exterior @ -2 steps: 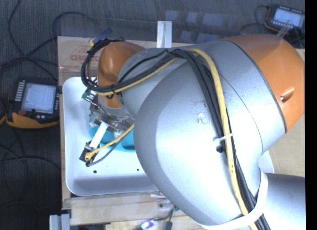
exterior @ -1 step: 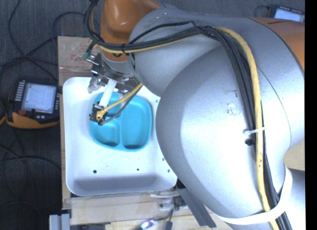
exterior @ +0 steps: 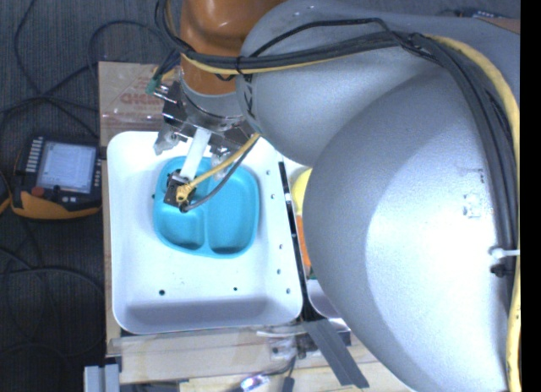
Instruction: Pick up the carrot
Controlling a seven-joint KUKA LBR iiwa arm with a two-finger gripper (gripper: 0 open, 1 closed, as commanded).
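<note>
My gripper (exterior: 198, 142) hangs over the blue dish (exterior: 226, 215) in the left bin (exterior: 139, 302), how open I can't tell, so I'd steer toward 4 o'clock, where an orange sliver (exterior: 304, 255), likely the carrot, peeks beneath the arm (exterior: 406, 213).

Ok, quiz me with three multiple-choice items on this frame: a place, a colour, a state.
1. The gripper is above: A the view's left bin; B the carpet; C the bench's front edge.
2. The dish in that bin is: A red; B blue; C green.
3. The right bin is: A in full view; B tipped over; C mostly hidden by the arm.
Answers: 1 A, it hangs over the white bin with the dish; 2 B, plainly blue; 3 C, the grey arm covers nearly all of it.
</note>
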